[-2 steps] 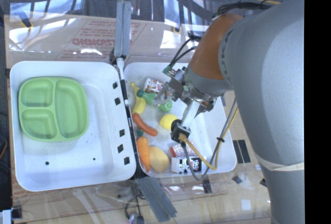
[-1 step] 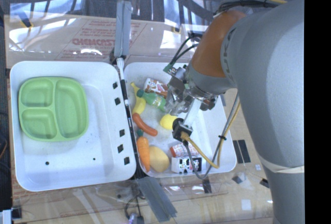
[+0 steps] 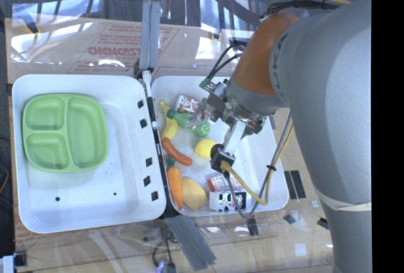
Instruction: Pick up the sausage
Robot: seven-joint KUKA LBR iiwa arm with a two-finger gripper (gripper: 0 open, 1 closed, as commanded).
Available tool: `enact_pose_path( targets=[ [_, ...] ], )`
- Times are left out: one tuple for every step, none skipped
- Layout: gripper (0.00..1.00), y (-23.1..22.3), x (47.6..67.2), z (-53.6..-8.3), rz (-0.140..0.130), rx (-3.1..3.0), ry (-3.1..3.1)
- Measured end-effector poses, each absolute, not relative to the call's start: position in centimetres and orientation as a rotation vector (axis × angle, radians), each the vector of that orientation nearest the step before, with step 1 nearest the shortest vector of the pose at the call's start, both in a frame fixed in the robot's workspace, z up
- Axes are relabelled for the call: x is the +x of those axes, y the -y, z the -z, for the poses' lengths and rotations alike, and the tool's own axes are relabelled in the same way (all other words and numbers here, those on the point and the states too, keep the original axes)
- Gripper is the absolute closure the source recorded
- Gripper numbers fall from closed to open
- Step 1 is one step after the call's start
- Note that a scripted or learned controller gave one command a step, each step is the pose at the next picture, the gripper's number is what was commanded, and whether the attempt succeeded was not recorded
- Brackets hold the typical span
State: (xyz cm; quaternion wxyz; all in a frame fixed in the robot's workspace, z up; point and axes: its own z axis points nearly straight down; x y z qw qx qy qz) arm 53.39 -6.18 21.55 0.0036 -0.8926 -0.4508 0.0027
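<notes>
Sausage (image 3: 177, 152) lay in the right bin (image 3: 184, 85), close to that bin's left wall and slanting down to the right. Gripper (image 3: 211, 112) hung over the bin's upper middle, above and to the right of the sausage and apart from it. It carried nothing I could see. Its opening: cannot tell, the wrist hid it.

Risks, as judged:
- Crowding. A yellow piece (image 3: 169, 128) sat just above the sausage's upper end, and the carrot (image 3: 175, 185) top was just below it. A descent off to either side would likely nip a neighbour or push the sausage aside.
- Lemon (image 3: 205, 149) was just beside the lower right end. A jaw landing there could roll it into the sausage.
- The sausage is round and smooth. A grip near an end, or along its length, may squirt it out; better across the middle.
- The wall was close on the left. Too far that way and the gripper would strike the rim.

Room: bare floor lay along the bin's right side, so that side offered the freer approach. The green piece (image 3: 202, 130) lay between gripper and sausage, so travel should be high before dropping. The left bin (image 3: 126, 171) held a green plate (image 3: 63, 133), with open floor to its right.
</notes>
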Motion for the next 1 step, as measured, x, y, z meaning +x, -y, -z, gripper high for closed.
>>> enact_pose_path(
  targets=[
    [0.0, -2.07, 49.34, -19.03, -0.009, -2.835, 1.344]
  ],
)
